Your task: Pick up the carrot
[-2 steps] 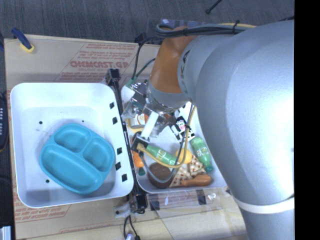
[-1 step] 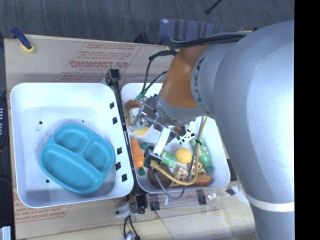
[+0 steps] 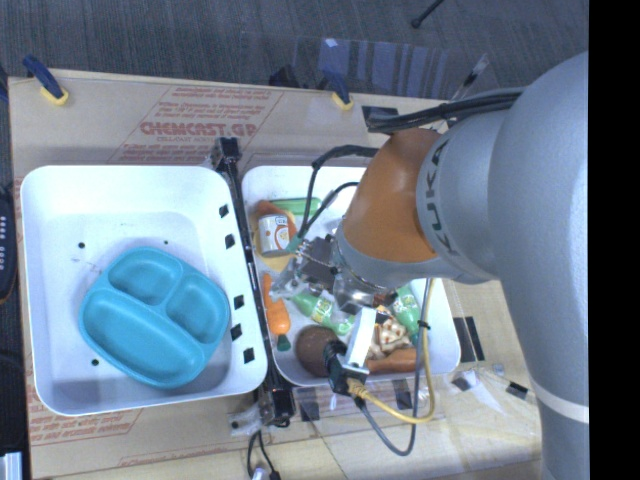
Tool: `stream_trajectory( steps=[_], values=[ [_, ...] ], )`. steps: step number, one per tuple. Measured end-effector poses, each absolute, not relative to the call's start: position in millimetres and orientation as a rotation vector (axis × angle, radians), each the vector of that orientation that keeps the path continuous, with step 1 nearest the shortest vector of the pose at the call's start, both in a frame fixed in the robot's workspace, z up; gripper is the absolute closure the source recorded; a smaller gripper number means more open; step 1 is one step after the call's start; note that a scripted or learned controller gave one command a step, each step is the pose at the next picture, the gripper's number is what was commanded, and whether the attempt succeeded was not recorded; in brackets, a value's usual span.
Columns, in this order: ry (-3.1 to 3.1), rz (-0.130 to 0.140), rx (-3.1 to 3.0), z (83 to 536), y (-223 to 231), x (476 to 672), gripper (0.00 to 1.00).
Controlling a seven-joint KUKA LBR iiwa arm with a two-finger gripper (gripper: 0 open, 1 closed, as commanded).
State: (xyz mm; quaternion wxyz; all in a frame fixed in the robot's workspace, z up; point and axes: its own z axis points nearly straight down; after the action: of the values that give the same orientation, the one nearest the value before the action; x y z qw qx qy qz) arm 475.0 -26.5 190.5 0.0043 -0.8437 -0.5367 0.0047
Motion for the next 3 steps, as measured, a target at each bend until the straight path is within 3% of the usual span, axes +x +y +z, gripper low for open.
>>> stream_trajectory(
  steps=[2, 3],
  values=[
    [-1.225, 0.009, -2.895, 191, -42, 481.2, 0.0],
    [-1.196, 0.017, -2.899, 190, -26, 475.9, 0.0]
  ],
)
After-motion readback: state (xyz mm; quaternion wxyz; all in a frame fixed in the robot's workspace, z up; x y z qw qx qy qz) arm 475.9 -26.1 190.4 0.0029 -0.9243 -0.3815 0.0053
